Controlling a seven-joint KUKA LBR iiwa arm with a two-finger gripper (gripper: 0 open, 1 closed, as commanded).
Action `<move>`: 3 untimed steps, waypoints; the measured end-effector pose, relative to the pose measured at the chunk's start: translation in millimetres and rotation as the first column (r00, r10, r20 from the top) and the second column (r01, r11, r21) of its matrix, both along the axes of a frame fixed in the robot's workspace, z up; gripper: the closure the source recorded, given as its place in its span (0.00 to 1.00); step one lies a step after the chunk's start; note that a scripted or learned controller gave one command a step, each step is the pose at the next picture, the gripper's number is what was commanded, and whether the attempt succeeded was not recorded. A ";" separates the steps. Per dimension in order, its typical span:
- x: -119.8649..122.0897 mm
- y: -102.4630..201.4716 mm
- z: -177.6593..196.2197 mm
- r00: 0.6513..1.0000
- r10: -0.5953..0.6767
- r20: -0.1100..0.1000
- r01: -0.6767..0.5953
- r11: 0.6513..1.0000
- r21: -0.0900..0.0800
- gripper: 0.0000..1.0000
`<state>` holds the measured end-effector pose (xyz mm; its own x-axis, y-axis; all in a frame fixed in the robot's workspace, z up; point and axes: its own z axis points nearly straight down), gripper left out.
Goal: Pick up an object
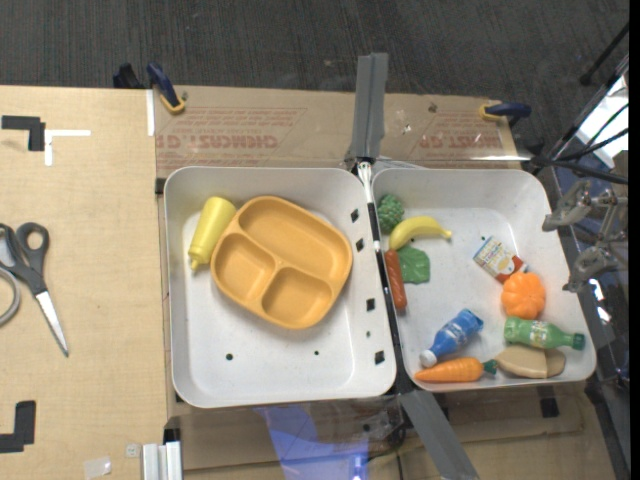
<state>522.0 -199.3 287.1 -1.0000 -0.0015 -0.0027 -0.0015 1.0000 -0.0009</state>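
No object has yet been grasped; the end effector's state cannot be told, and a descent onto one item, perhaps the banana (pixel 420 231), is judged next.

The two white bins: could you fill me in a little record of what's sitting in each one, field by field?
left bin: orange divided plate, yellow bottle against the plate's left rim
right bin: banana, broccoli, green leaf, hot dog, small carton, orange pumpkin, blue bottle, green bottle, carrot, bread piece
beside the bins: scissors on the wooden bench
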 end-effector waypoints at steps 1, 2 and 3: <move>-19.8 -22.2 -174.9 0.998 0.065 0.002 -0.065 0.998 -0.001 0.00; -12.4 -21.2 -188.5 0.999 0.047 0.013 -0.047 0.999 -0.003 0.00; -11.0 -21.1 -188.9 0.999 0.036 0.012 -0.036 0.999 -0.003 0.00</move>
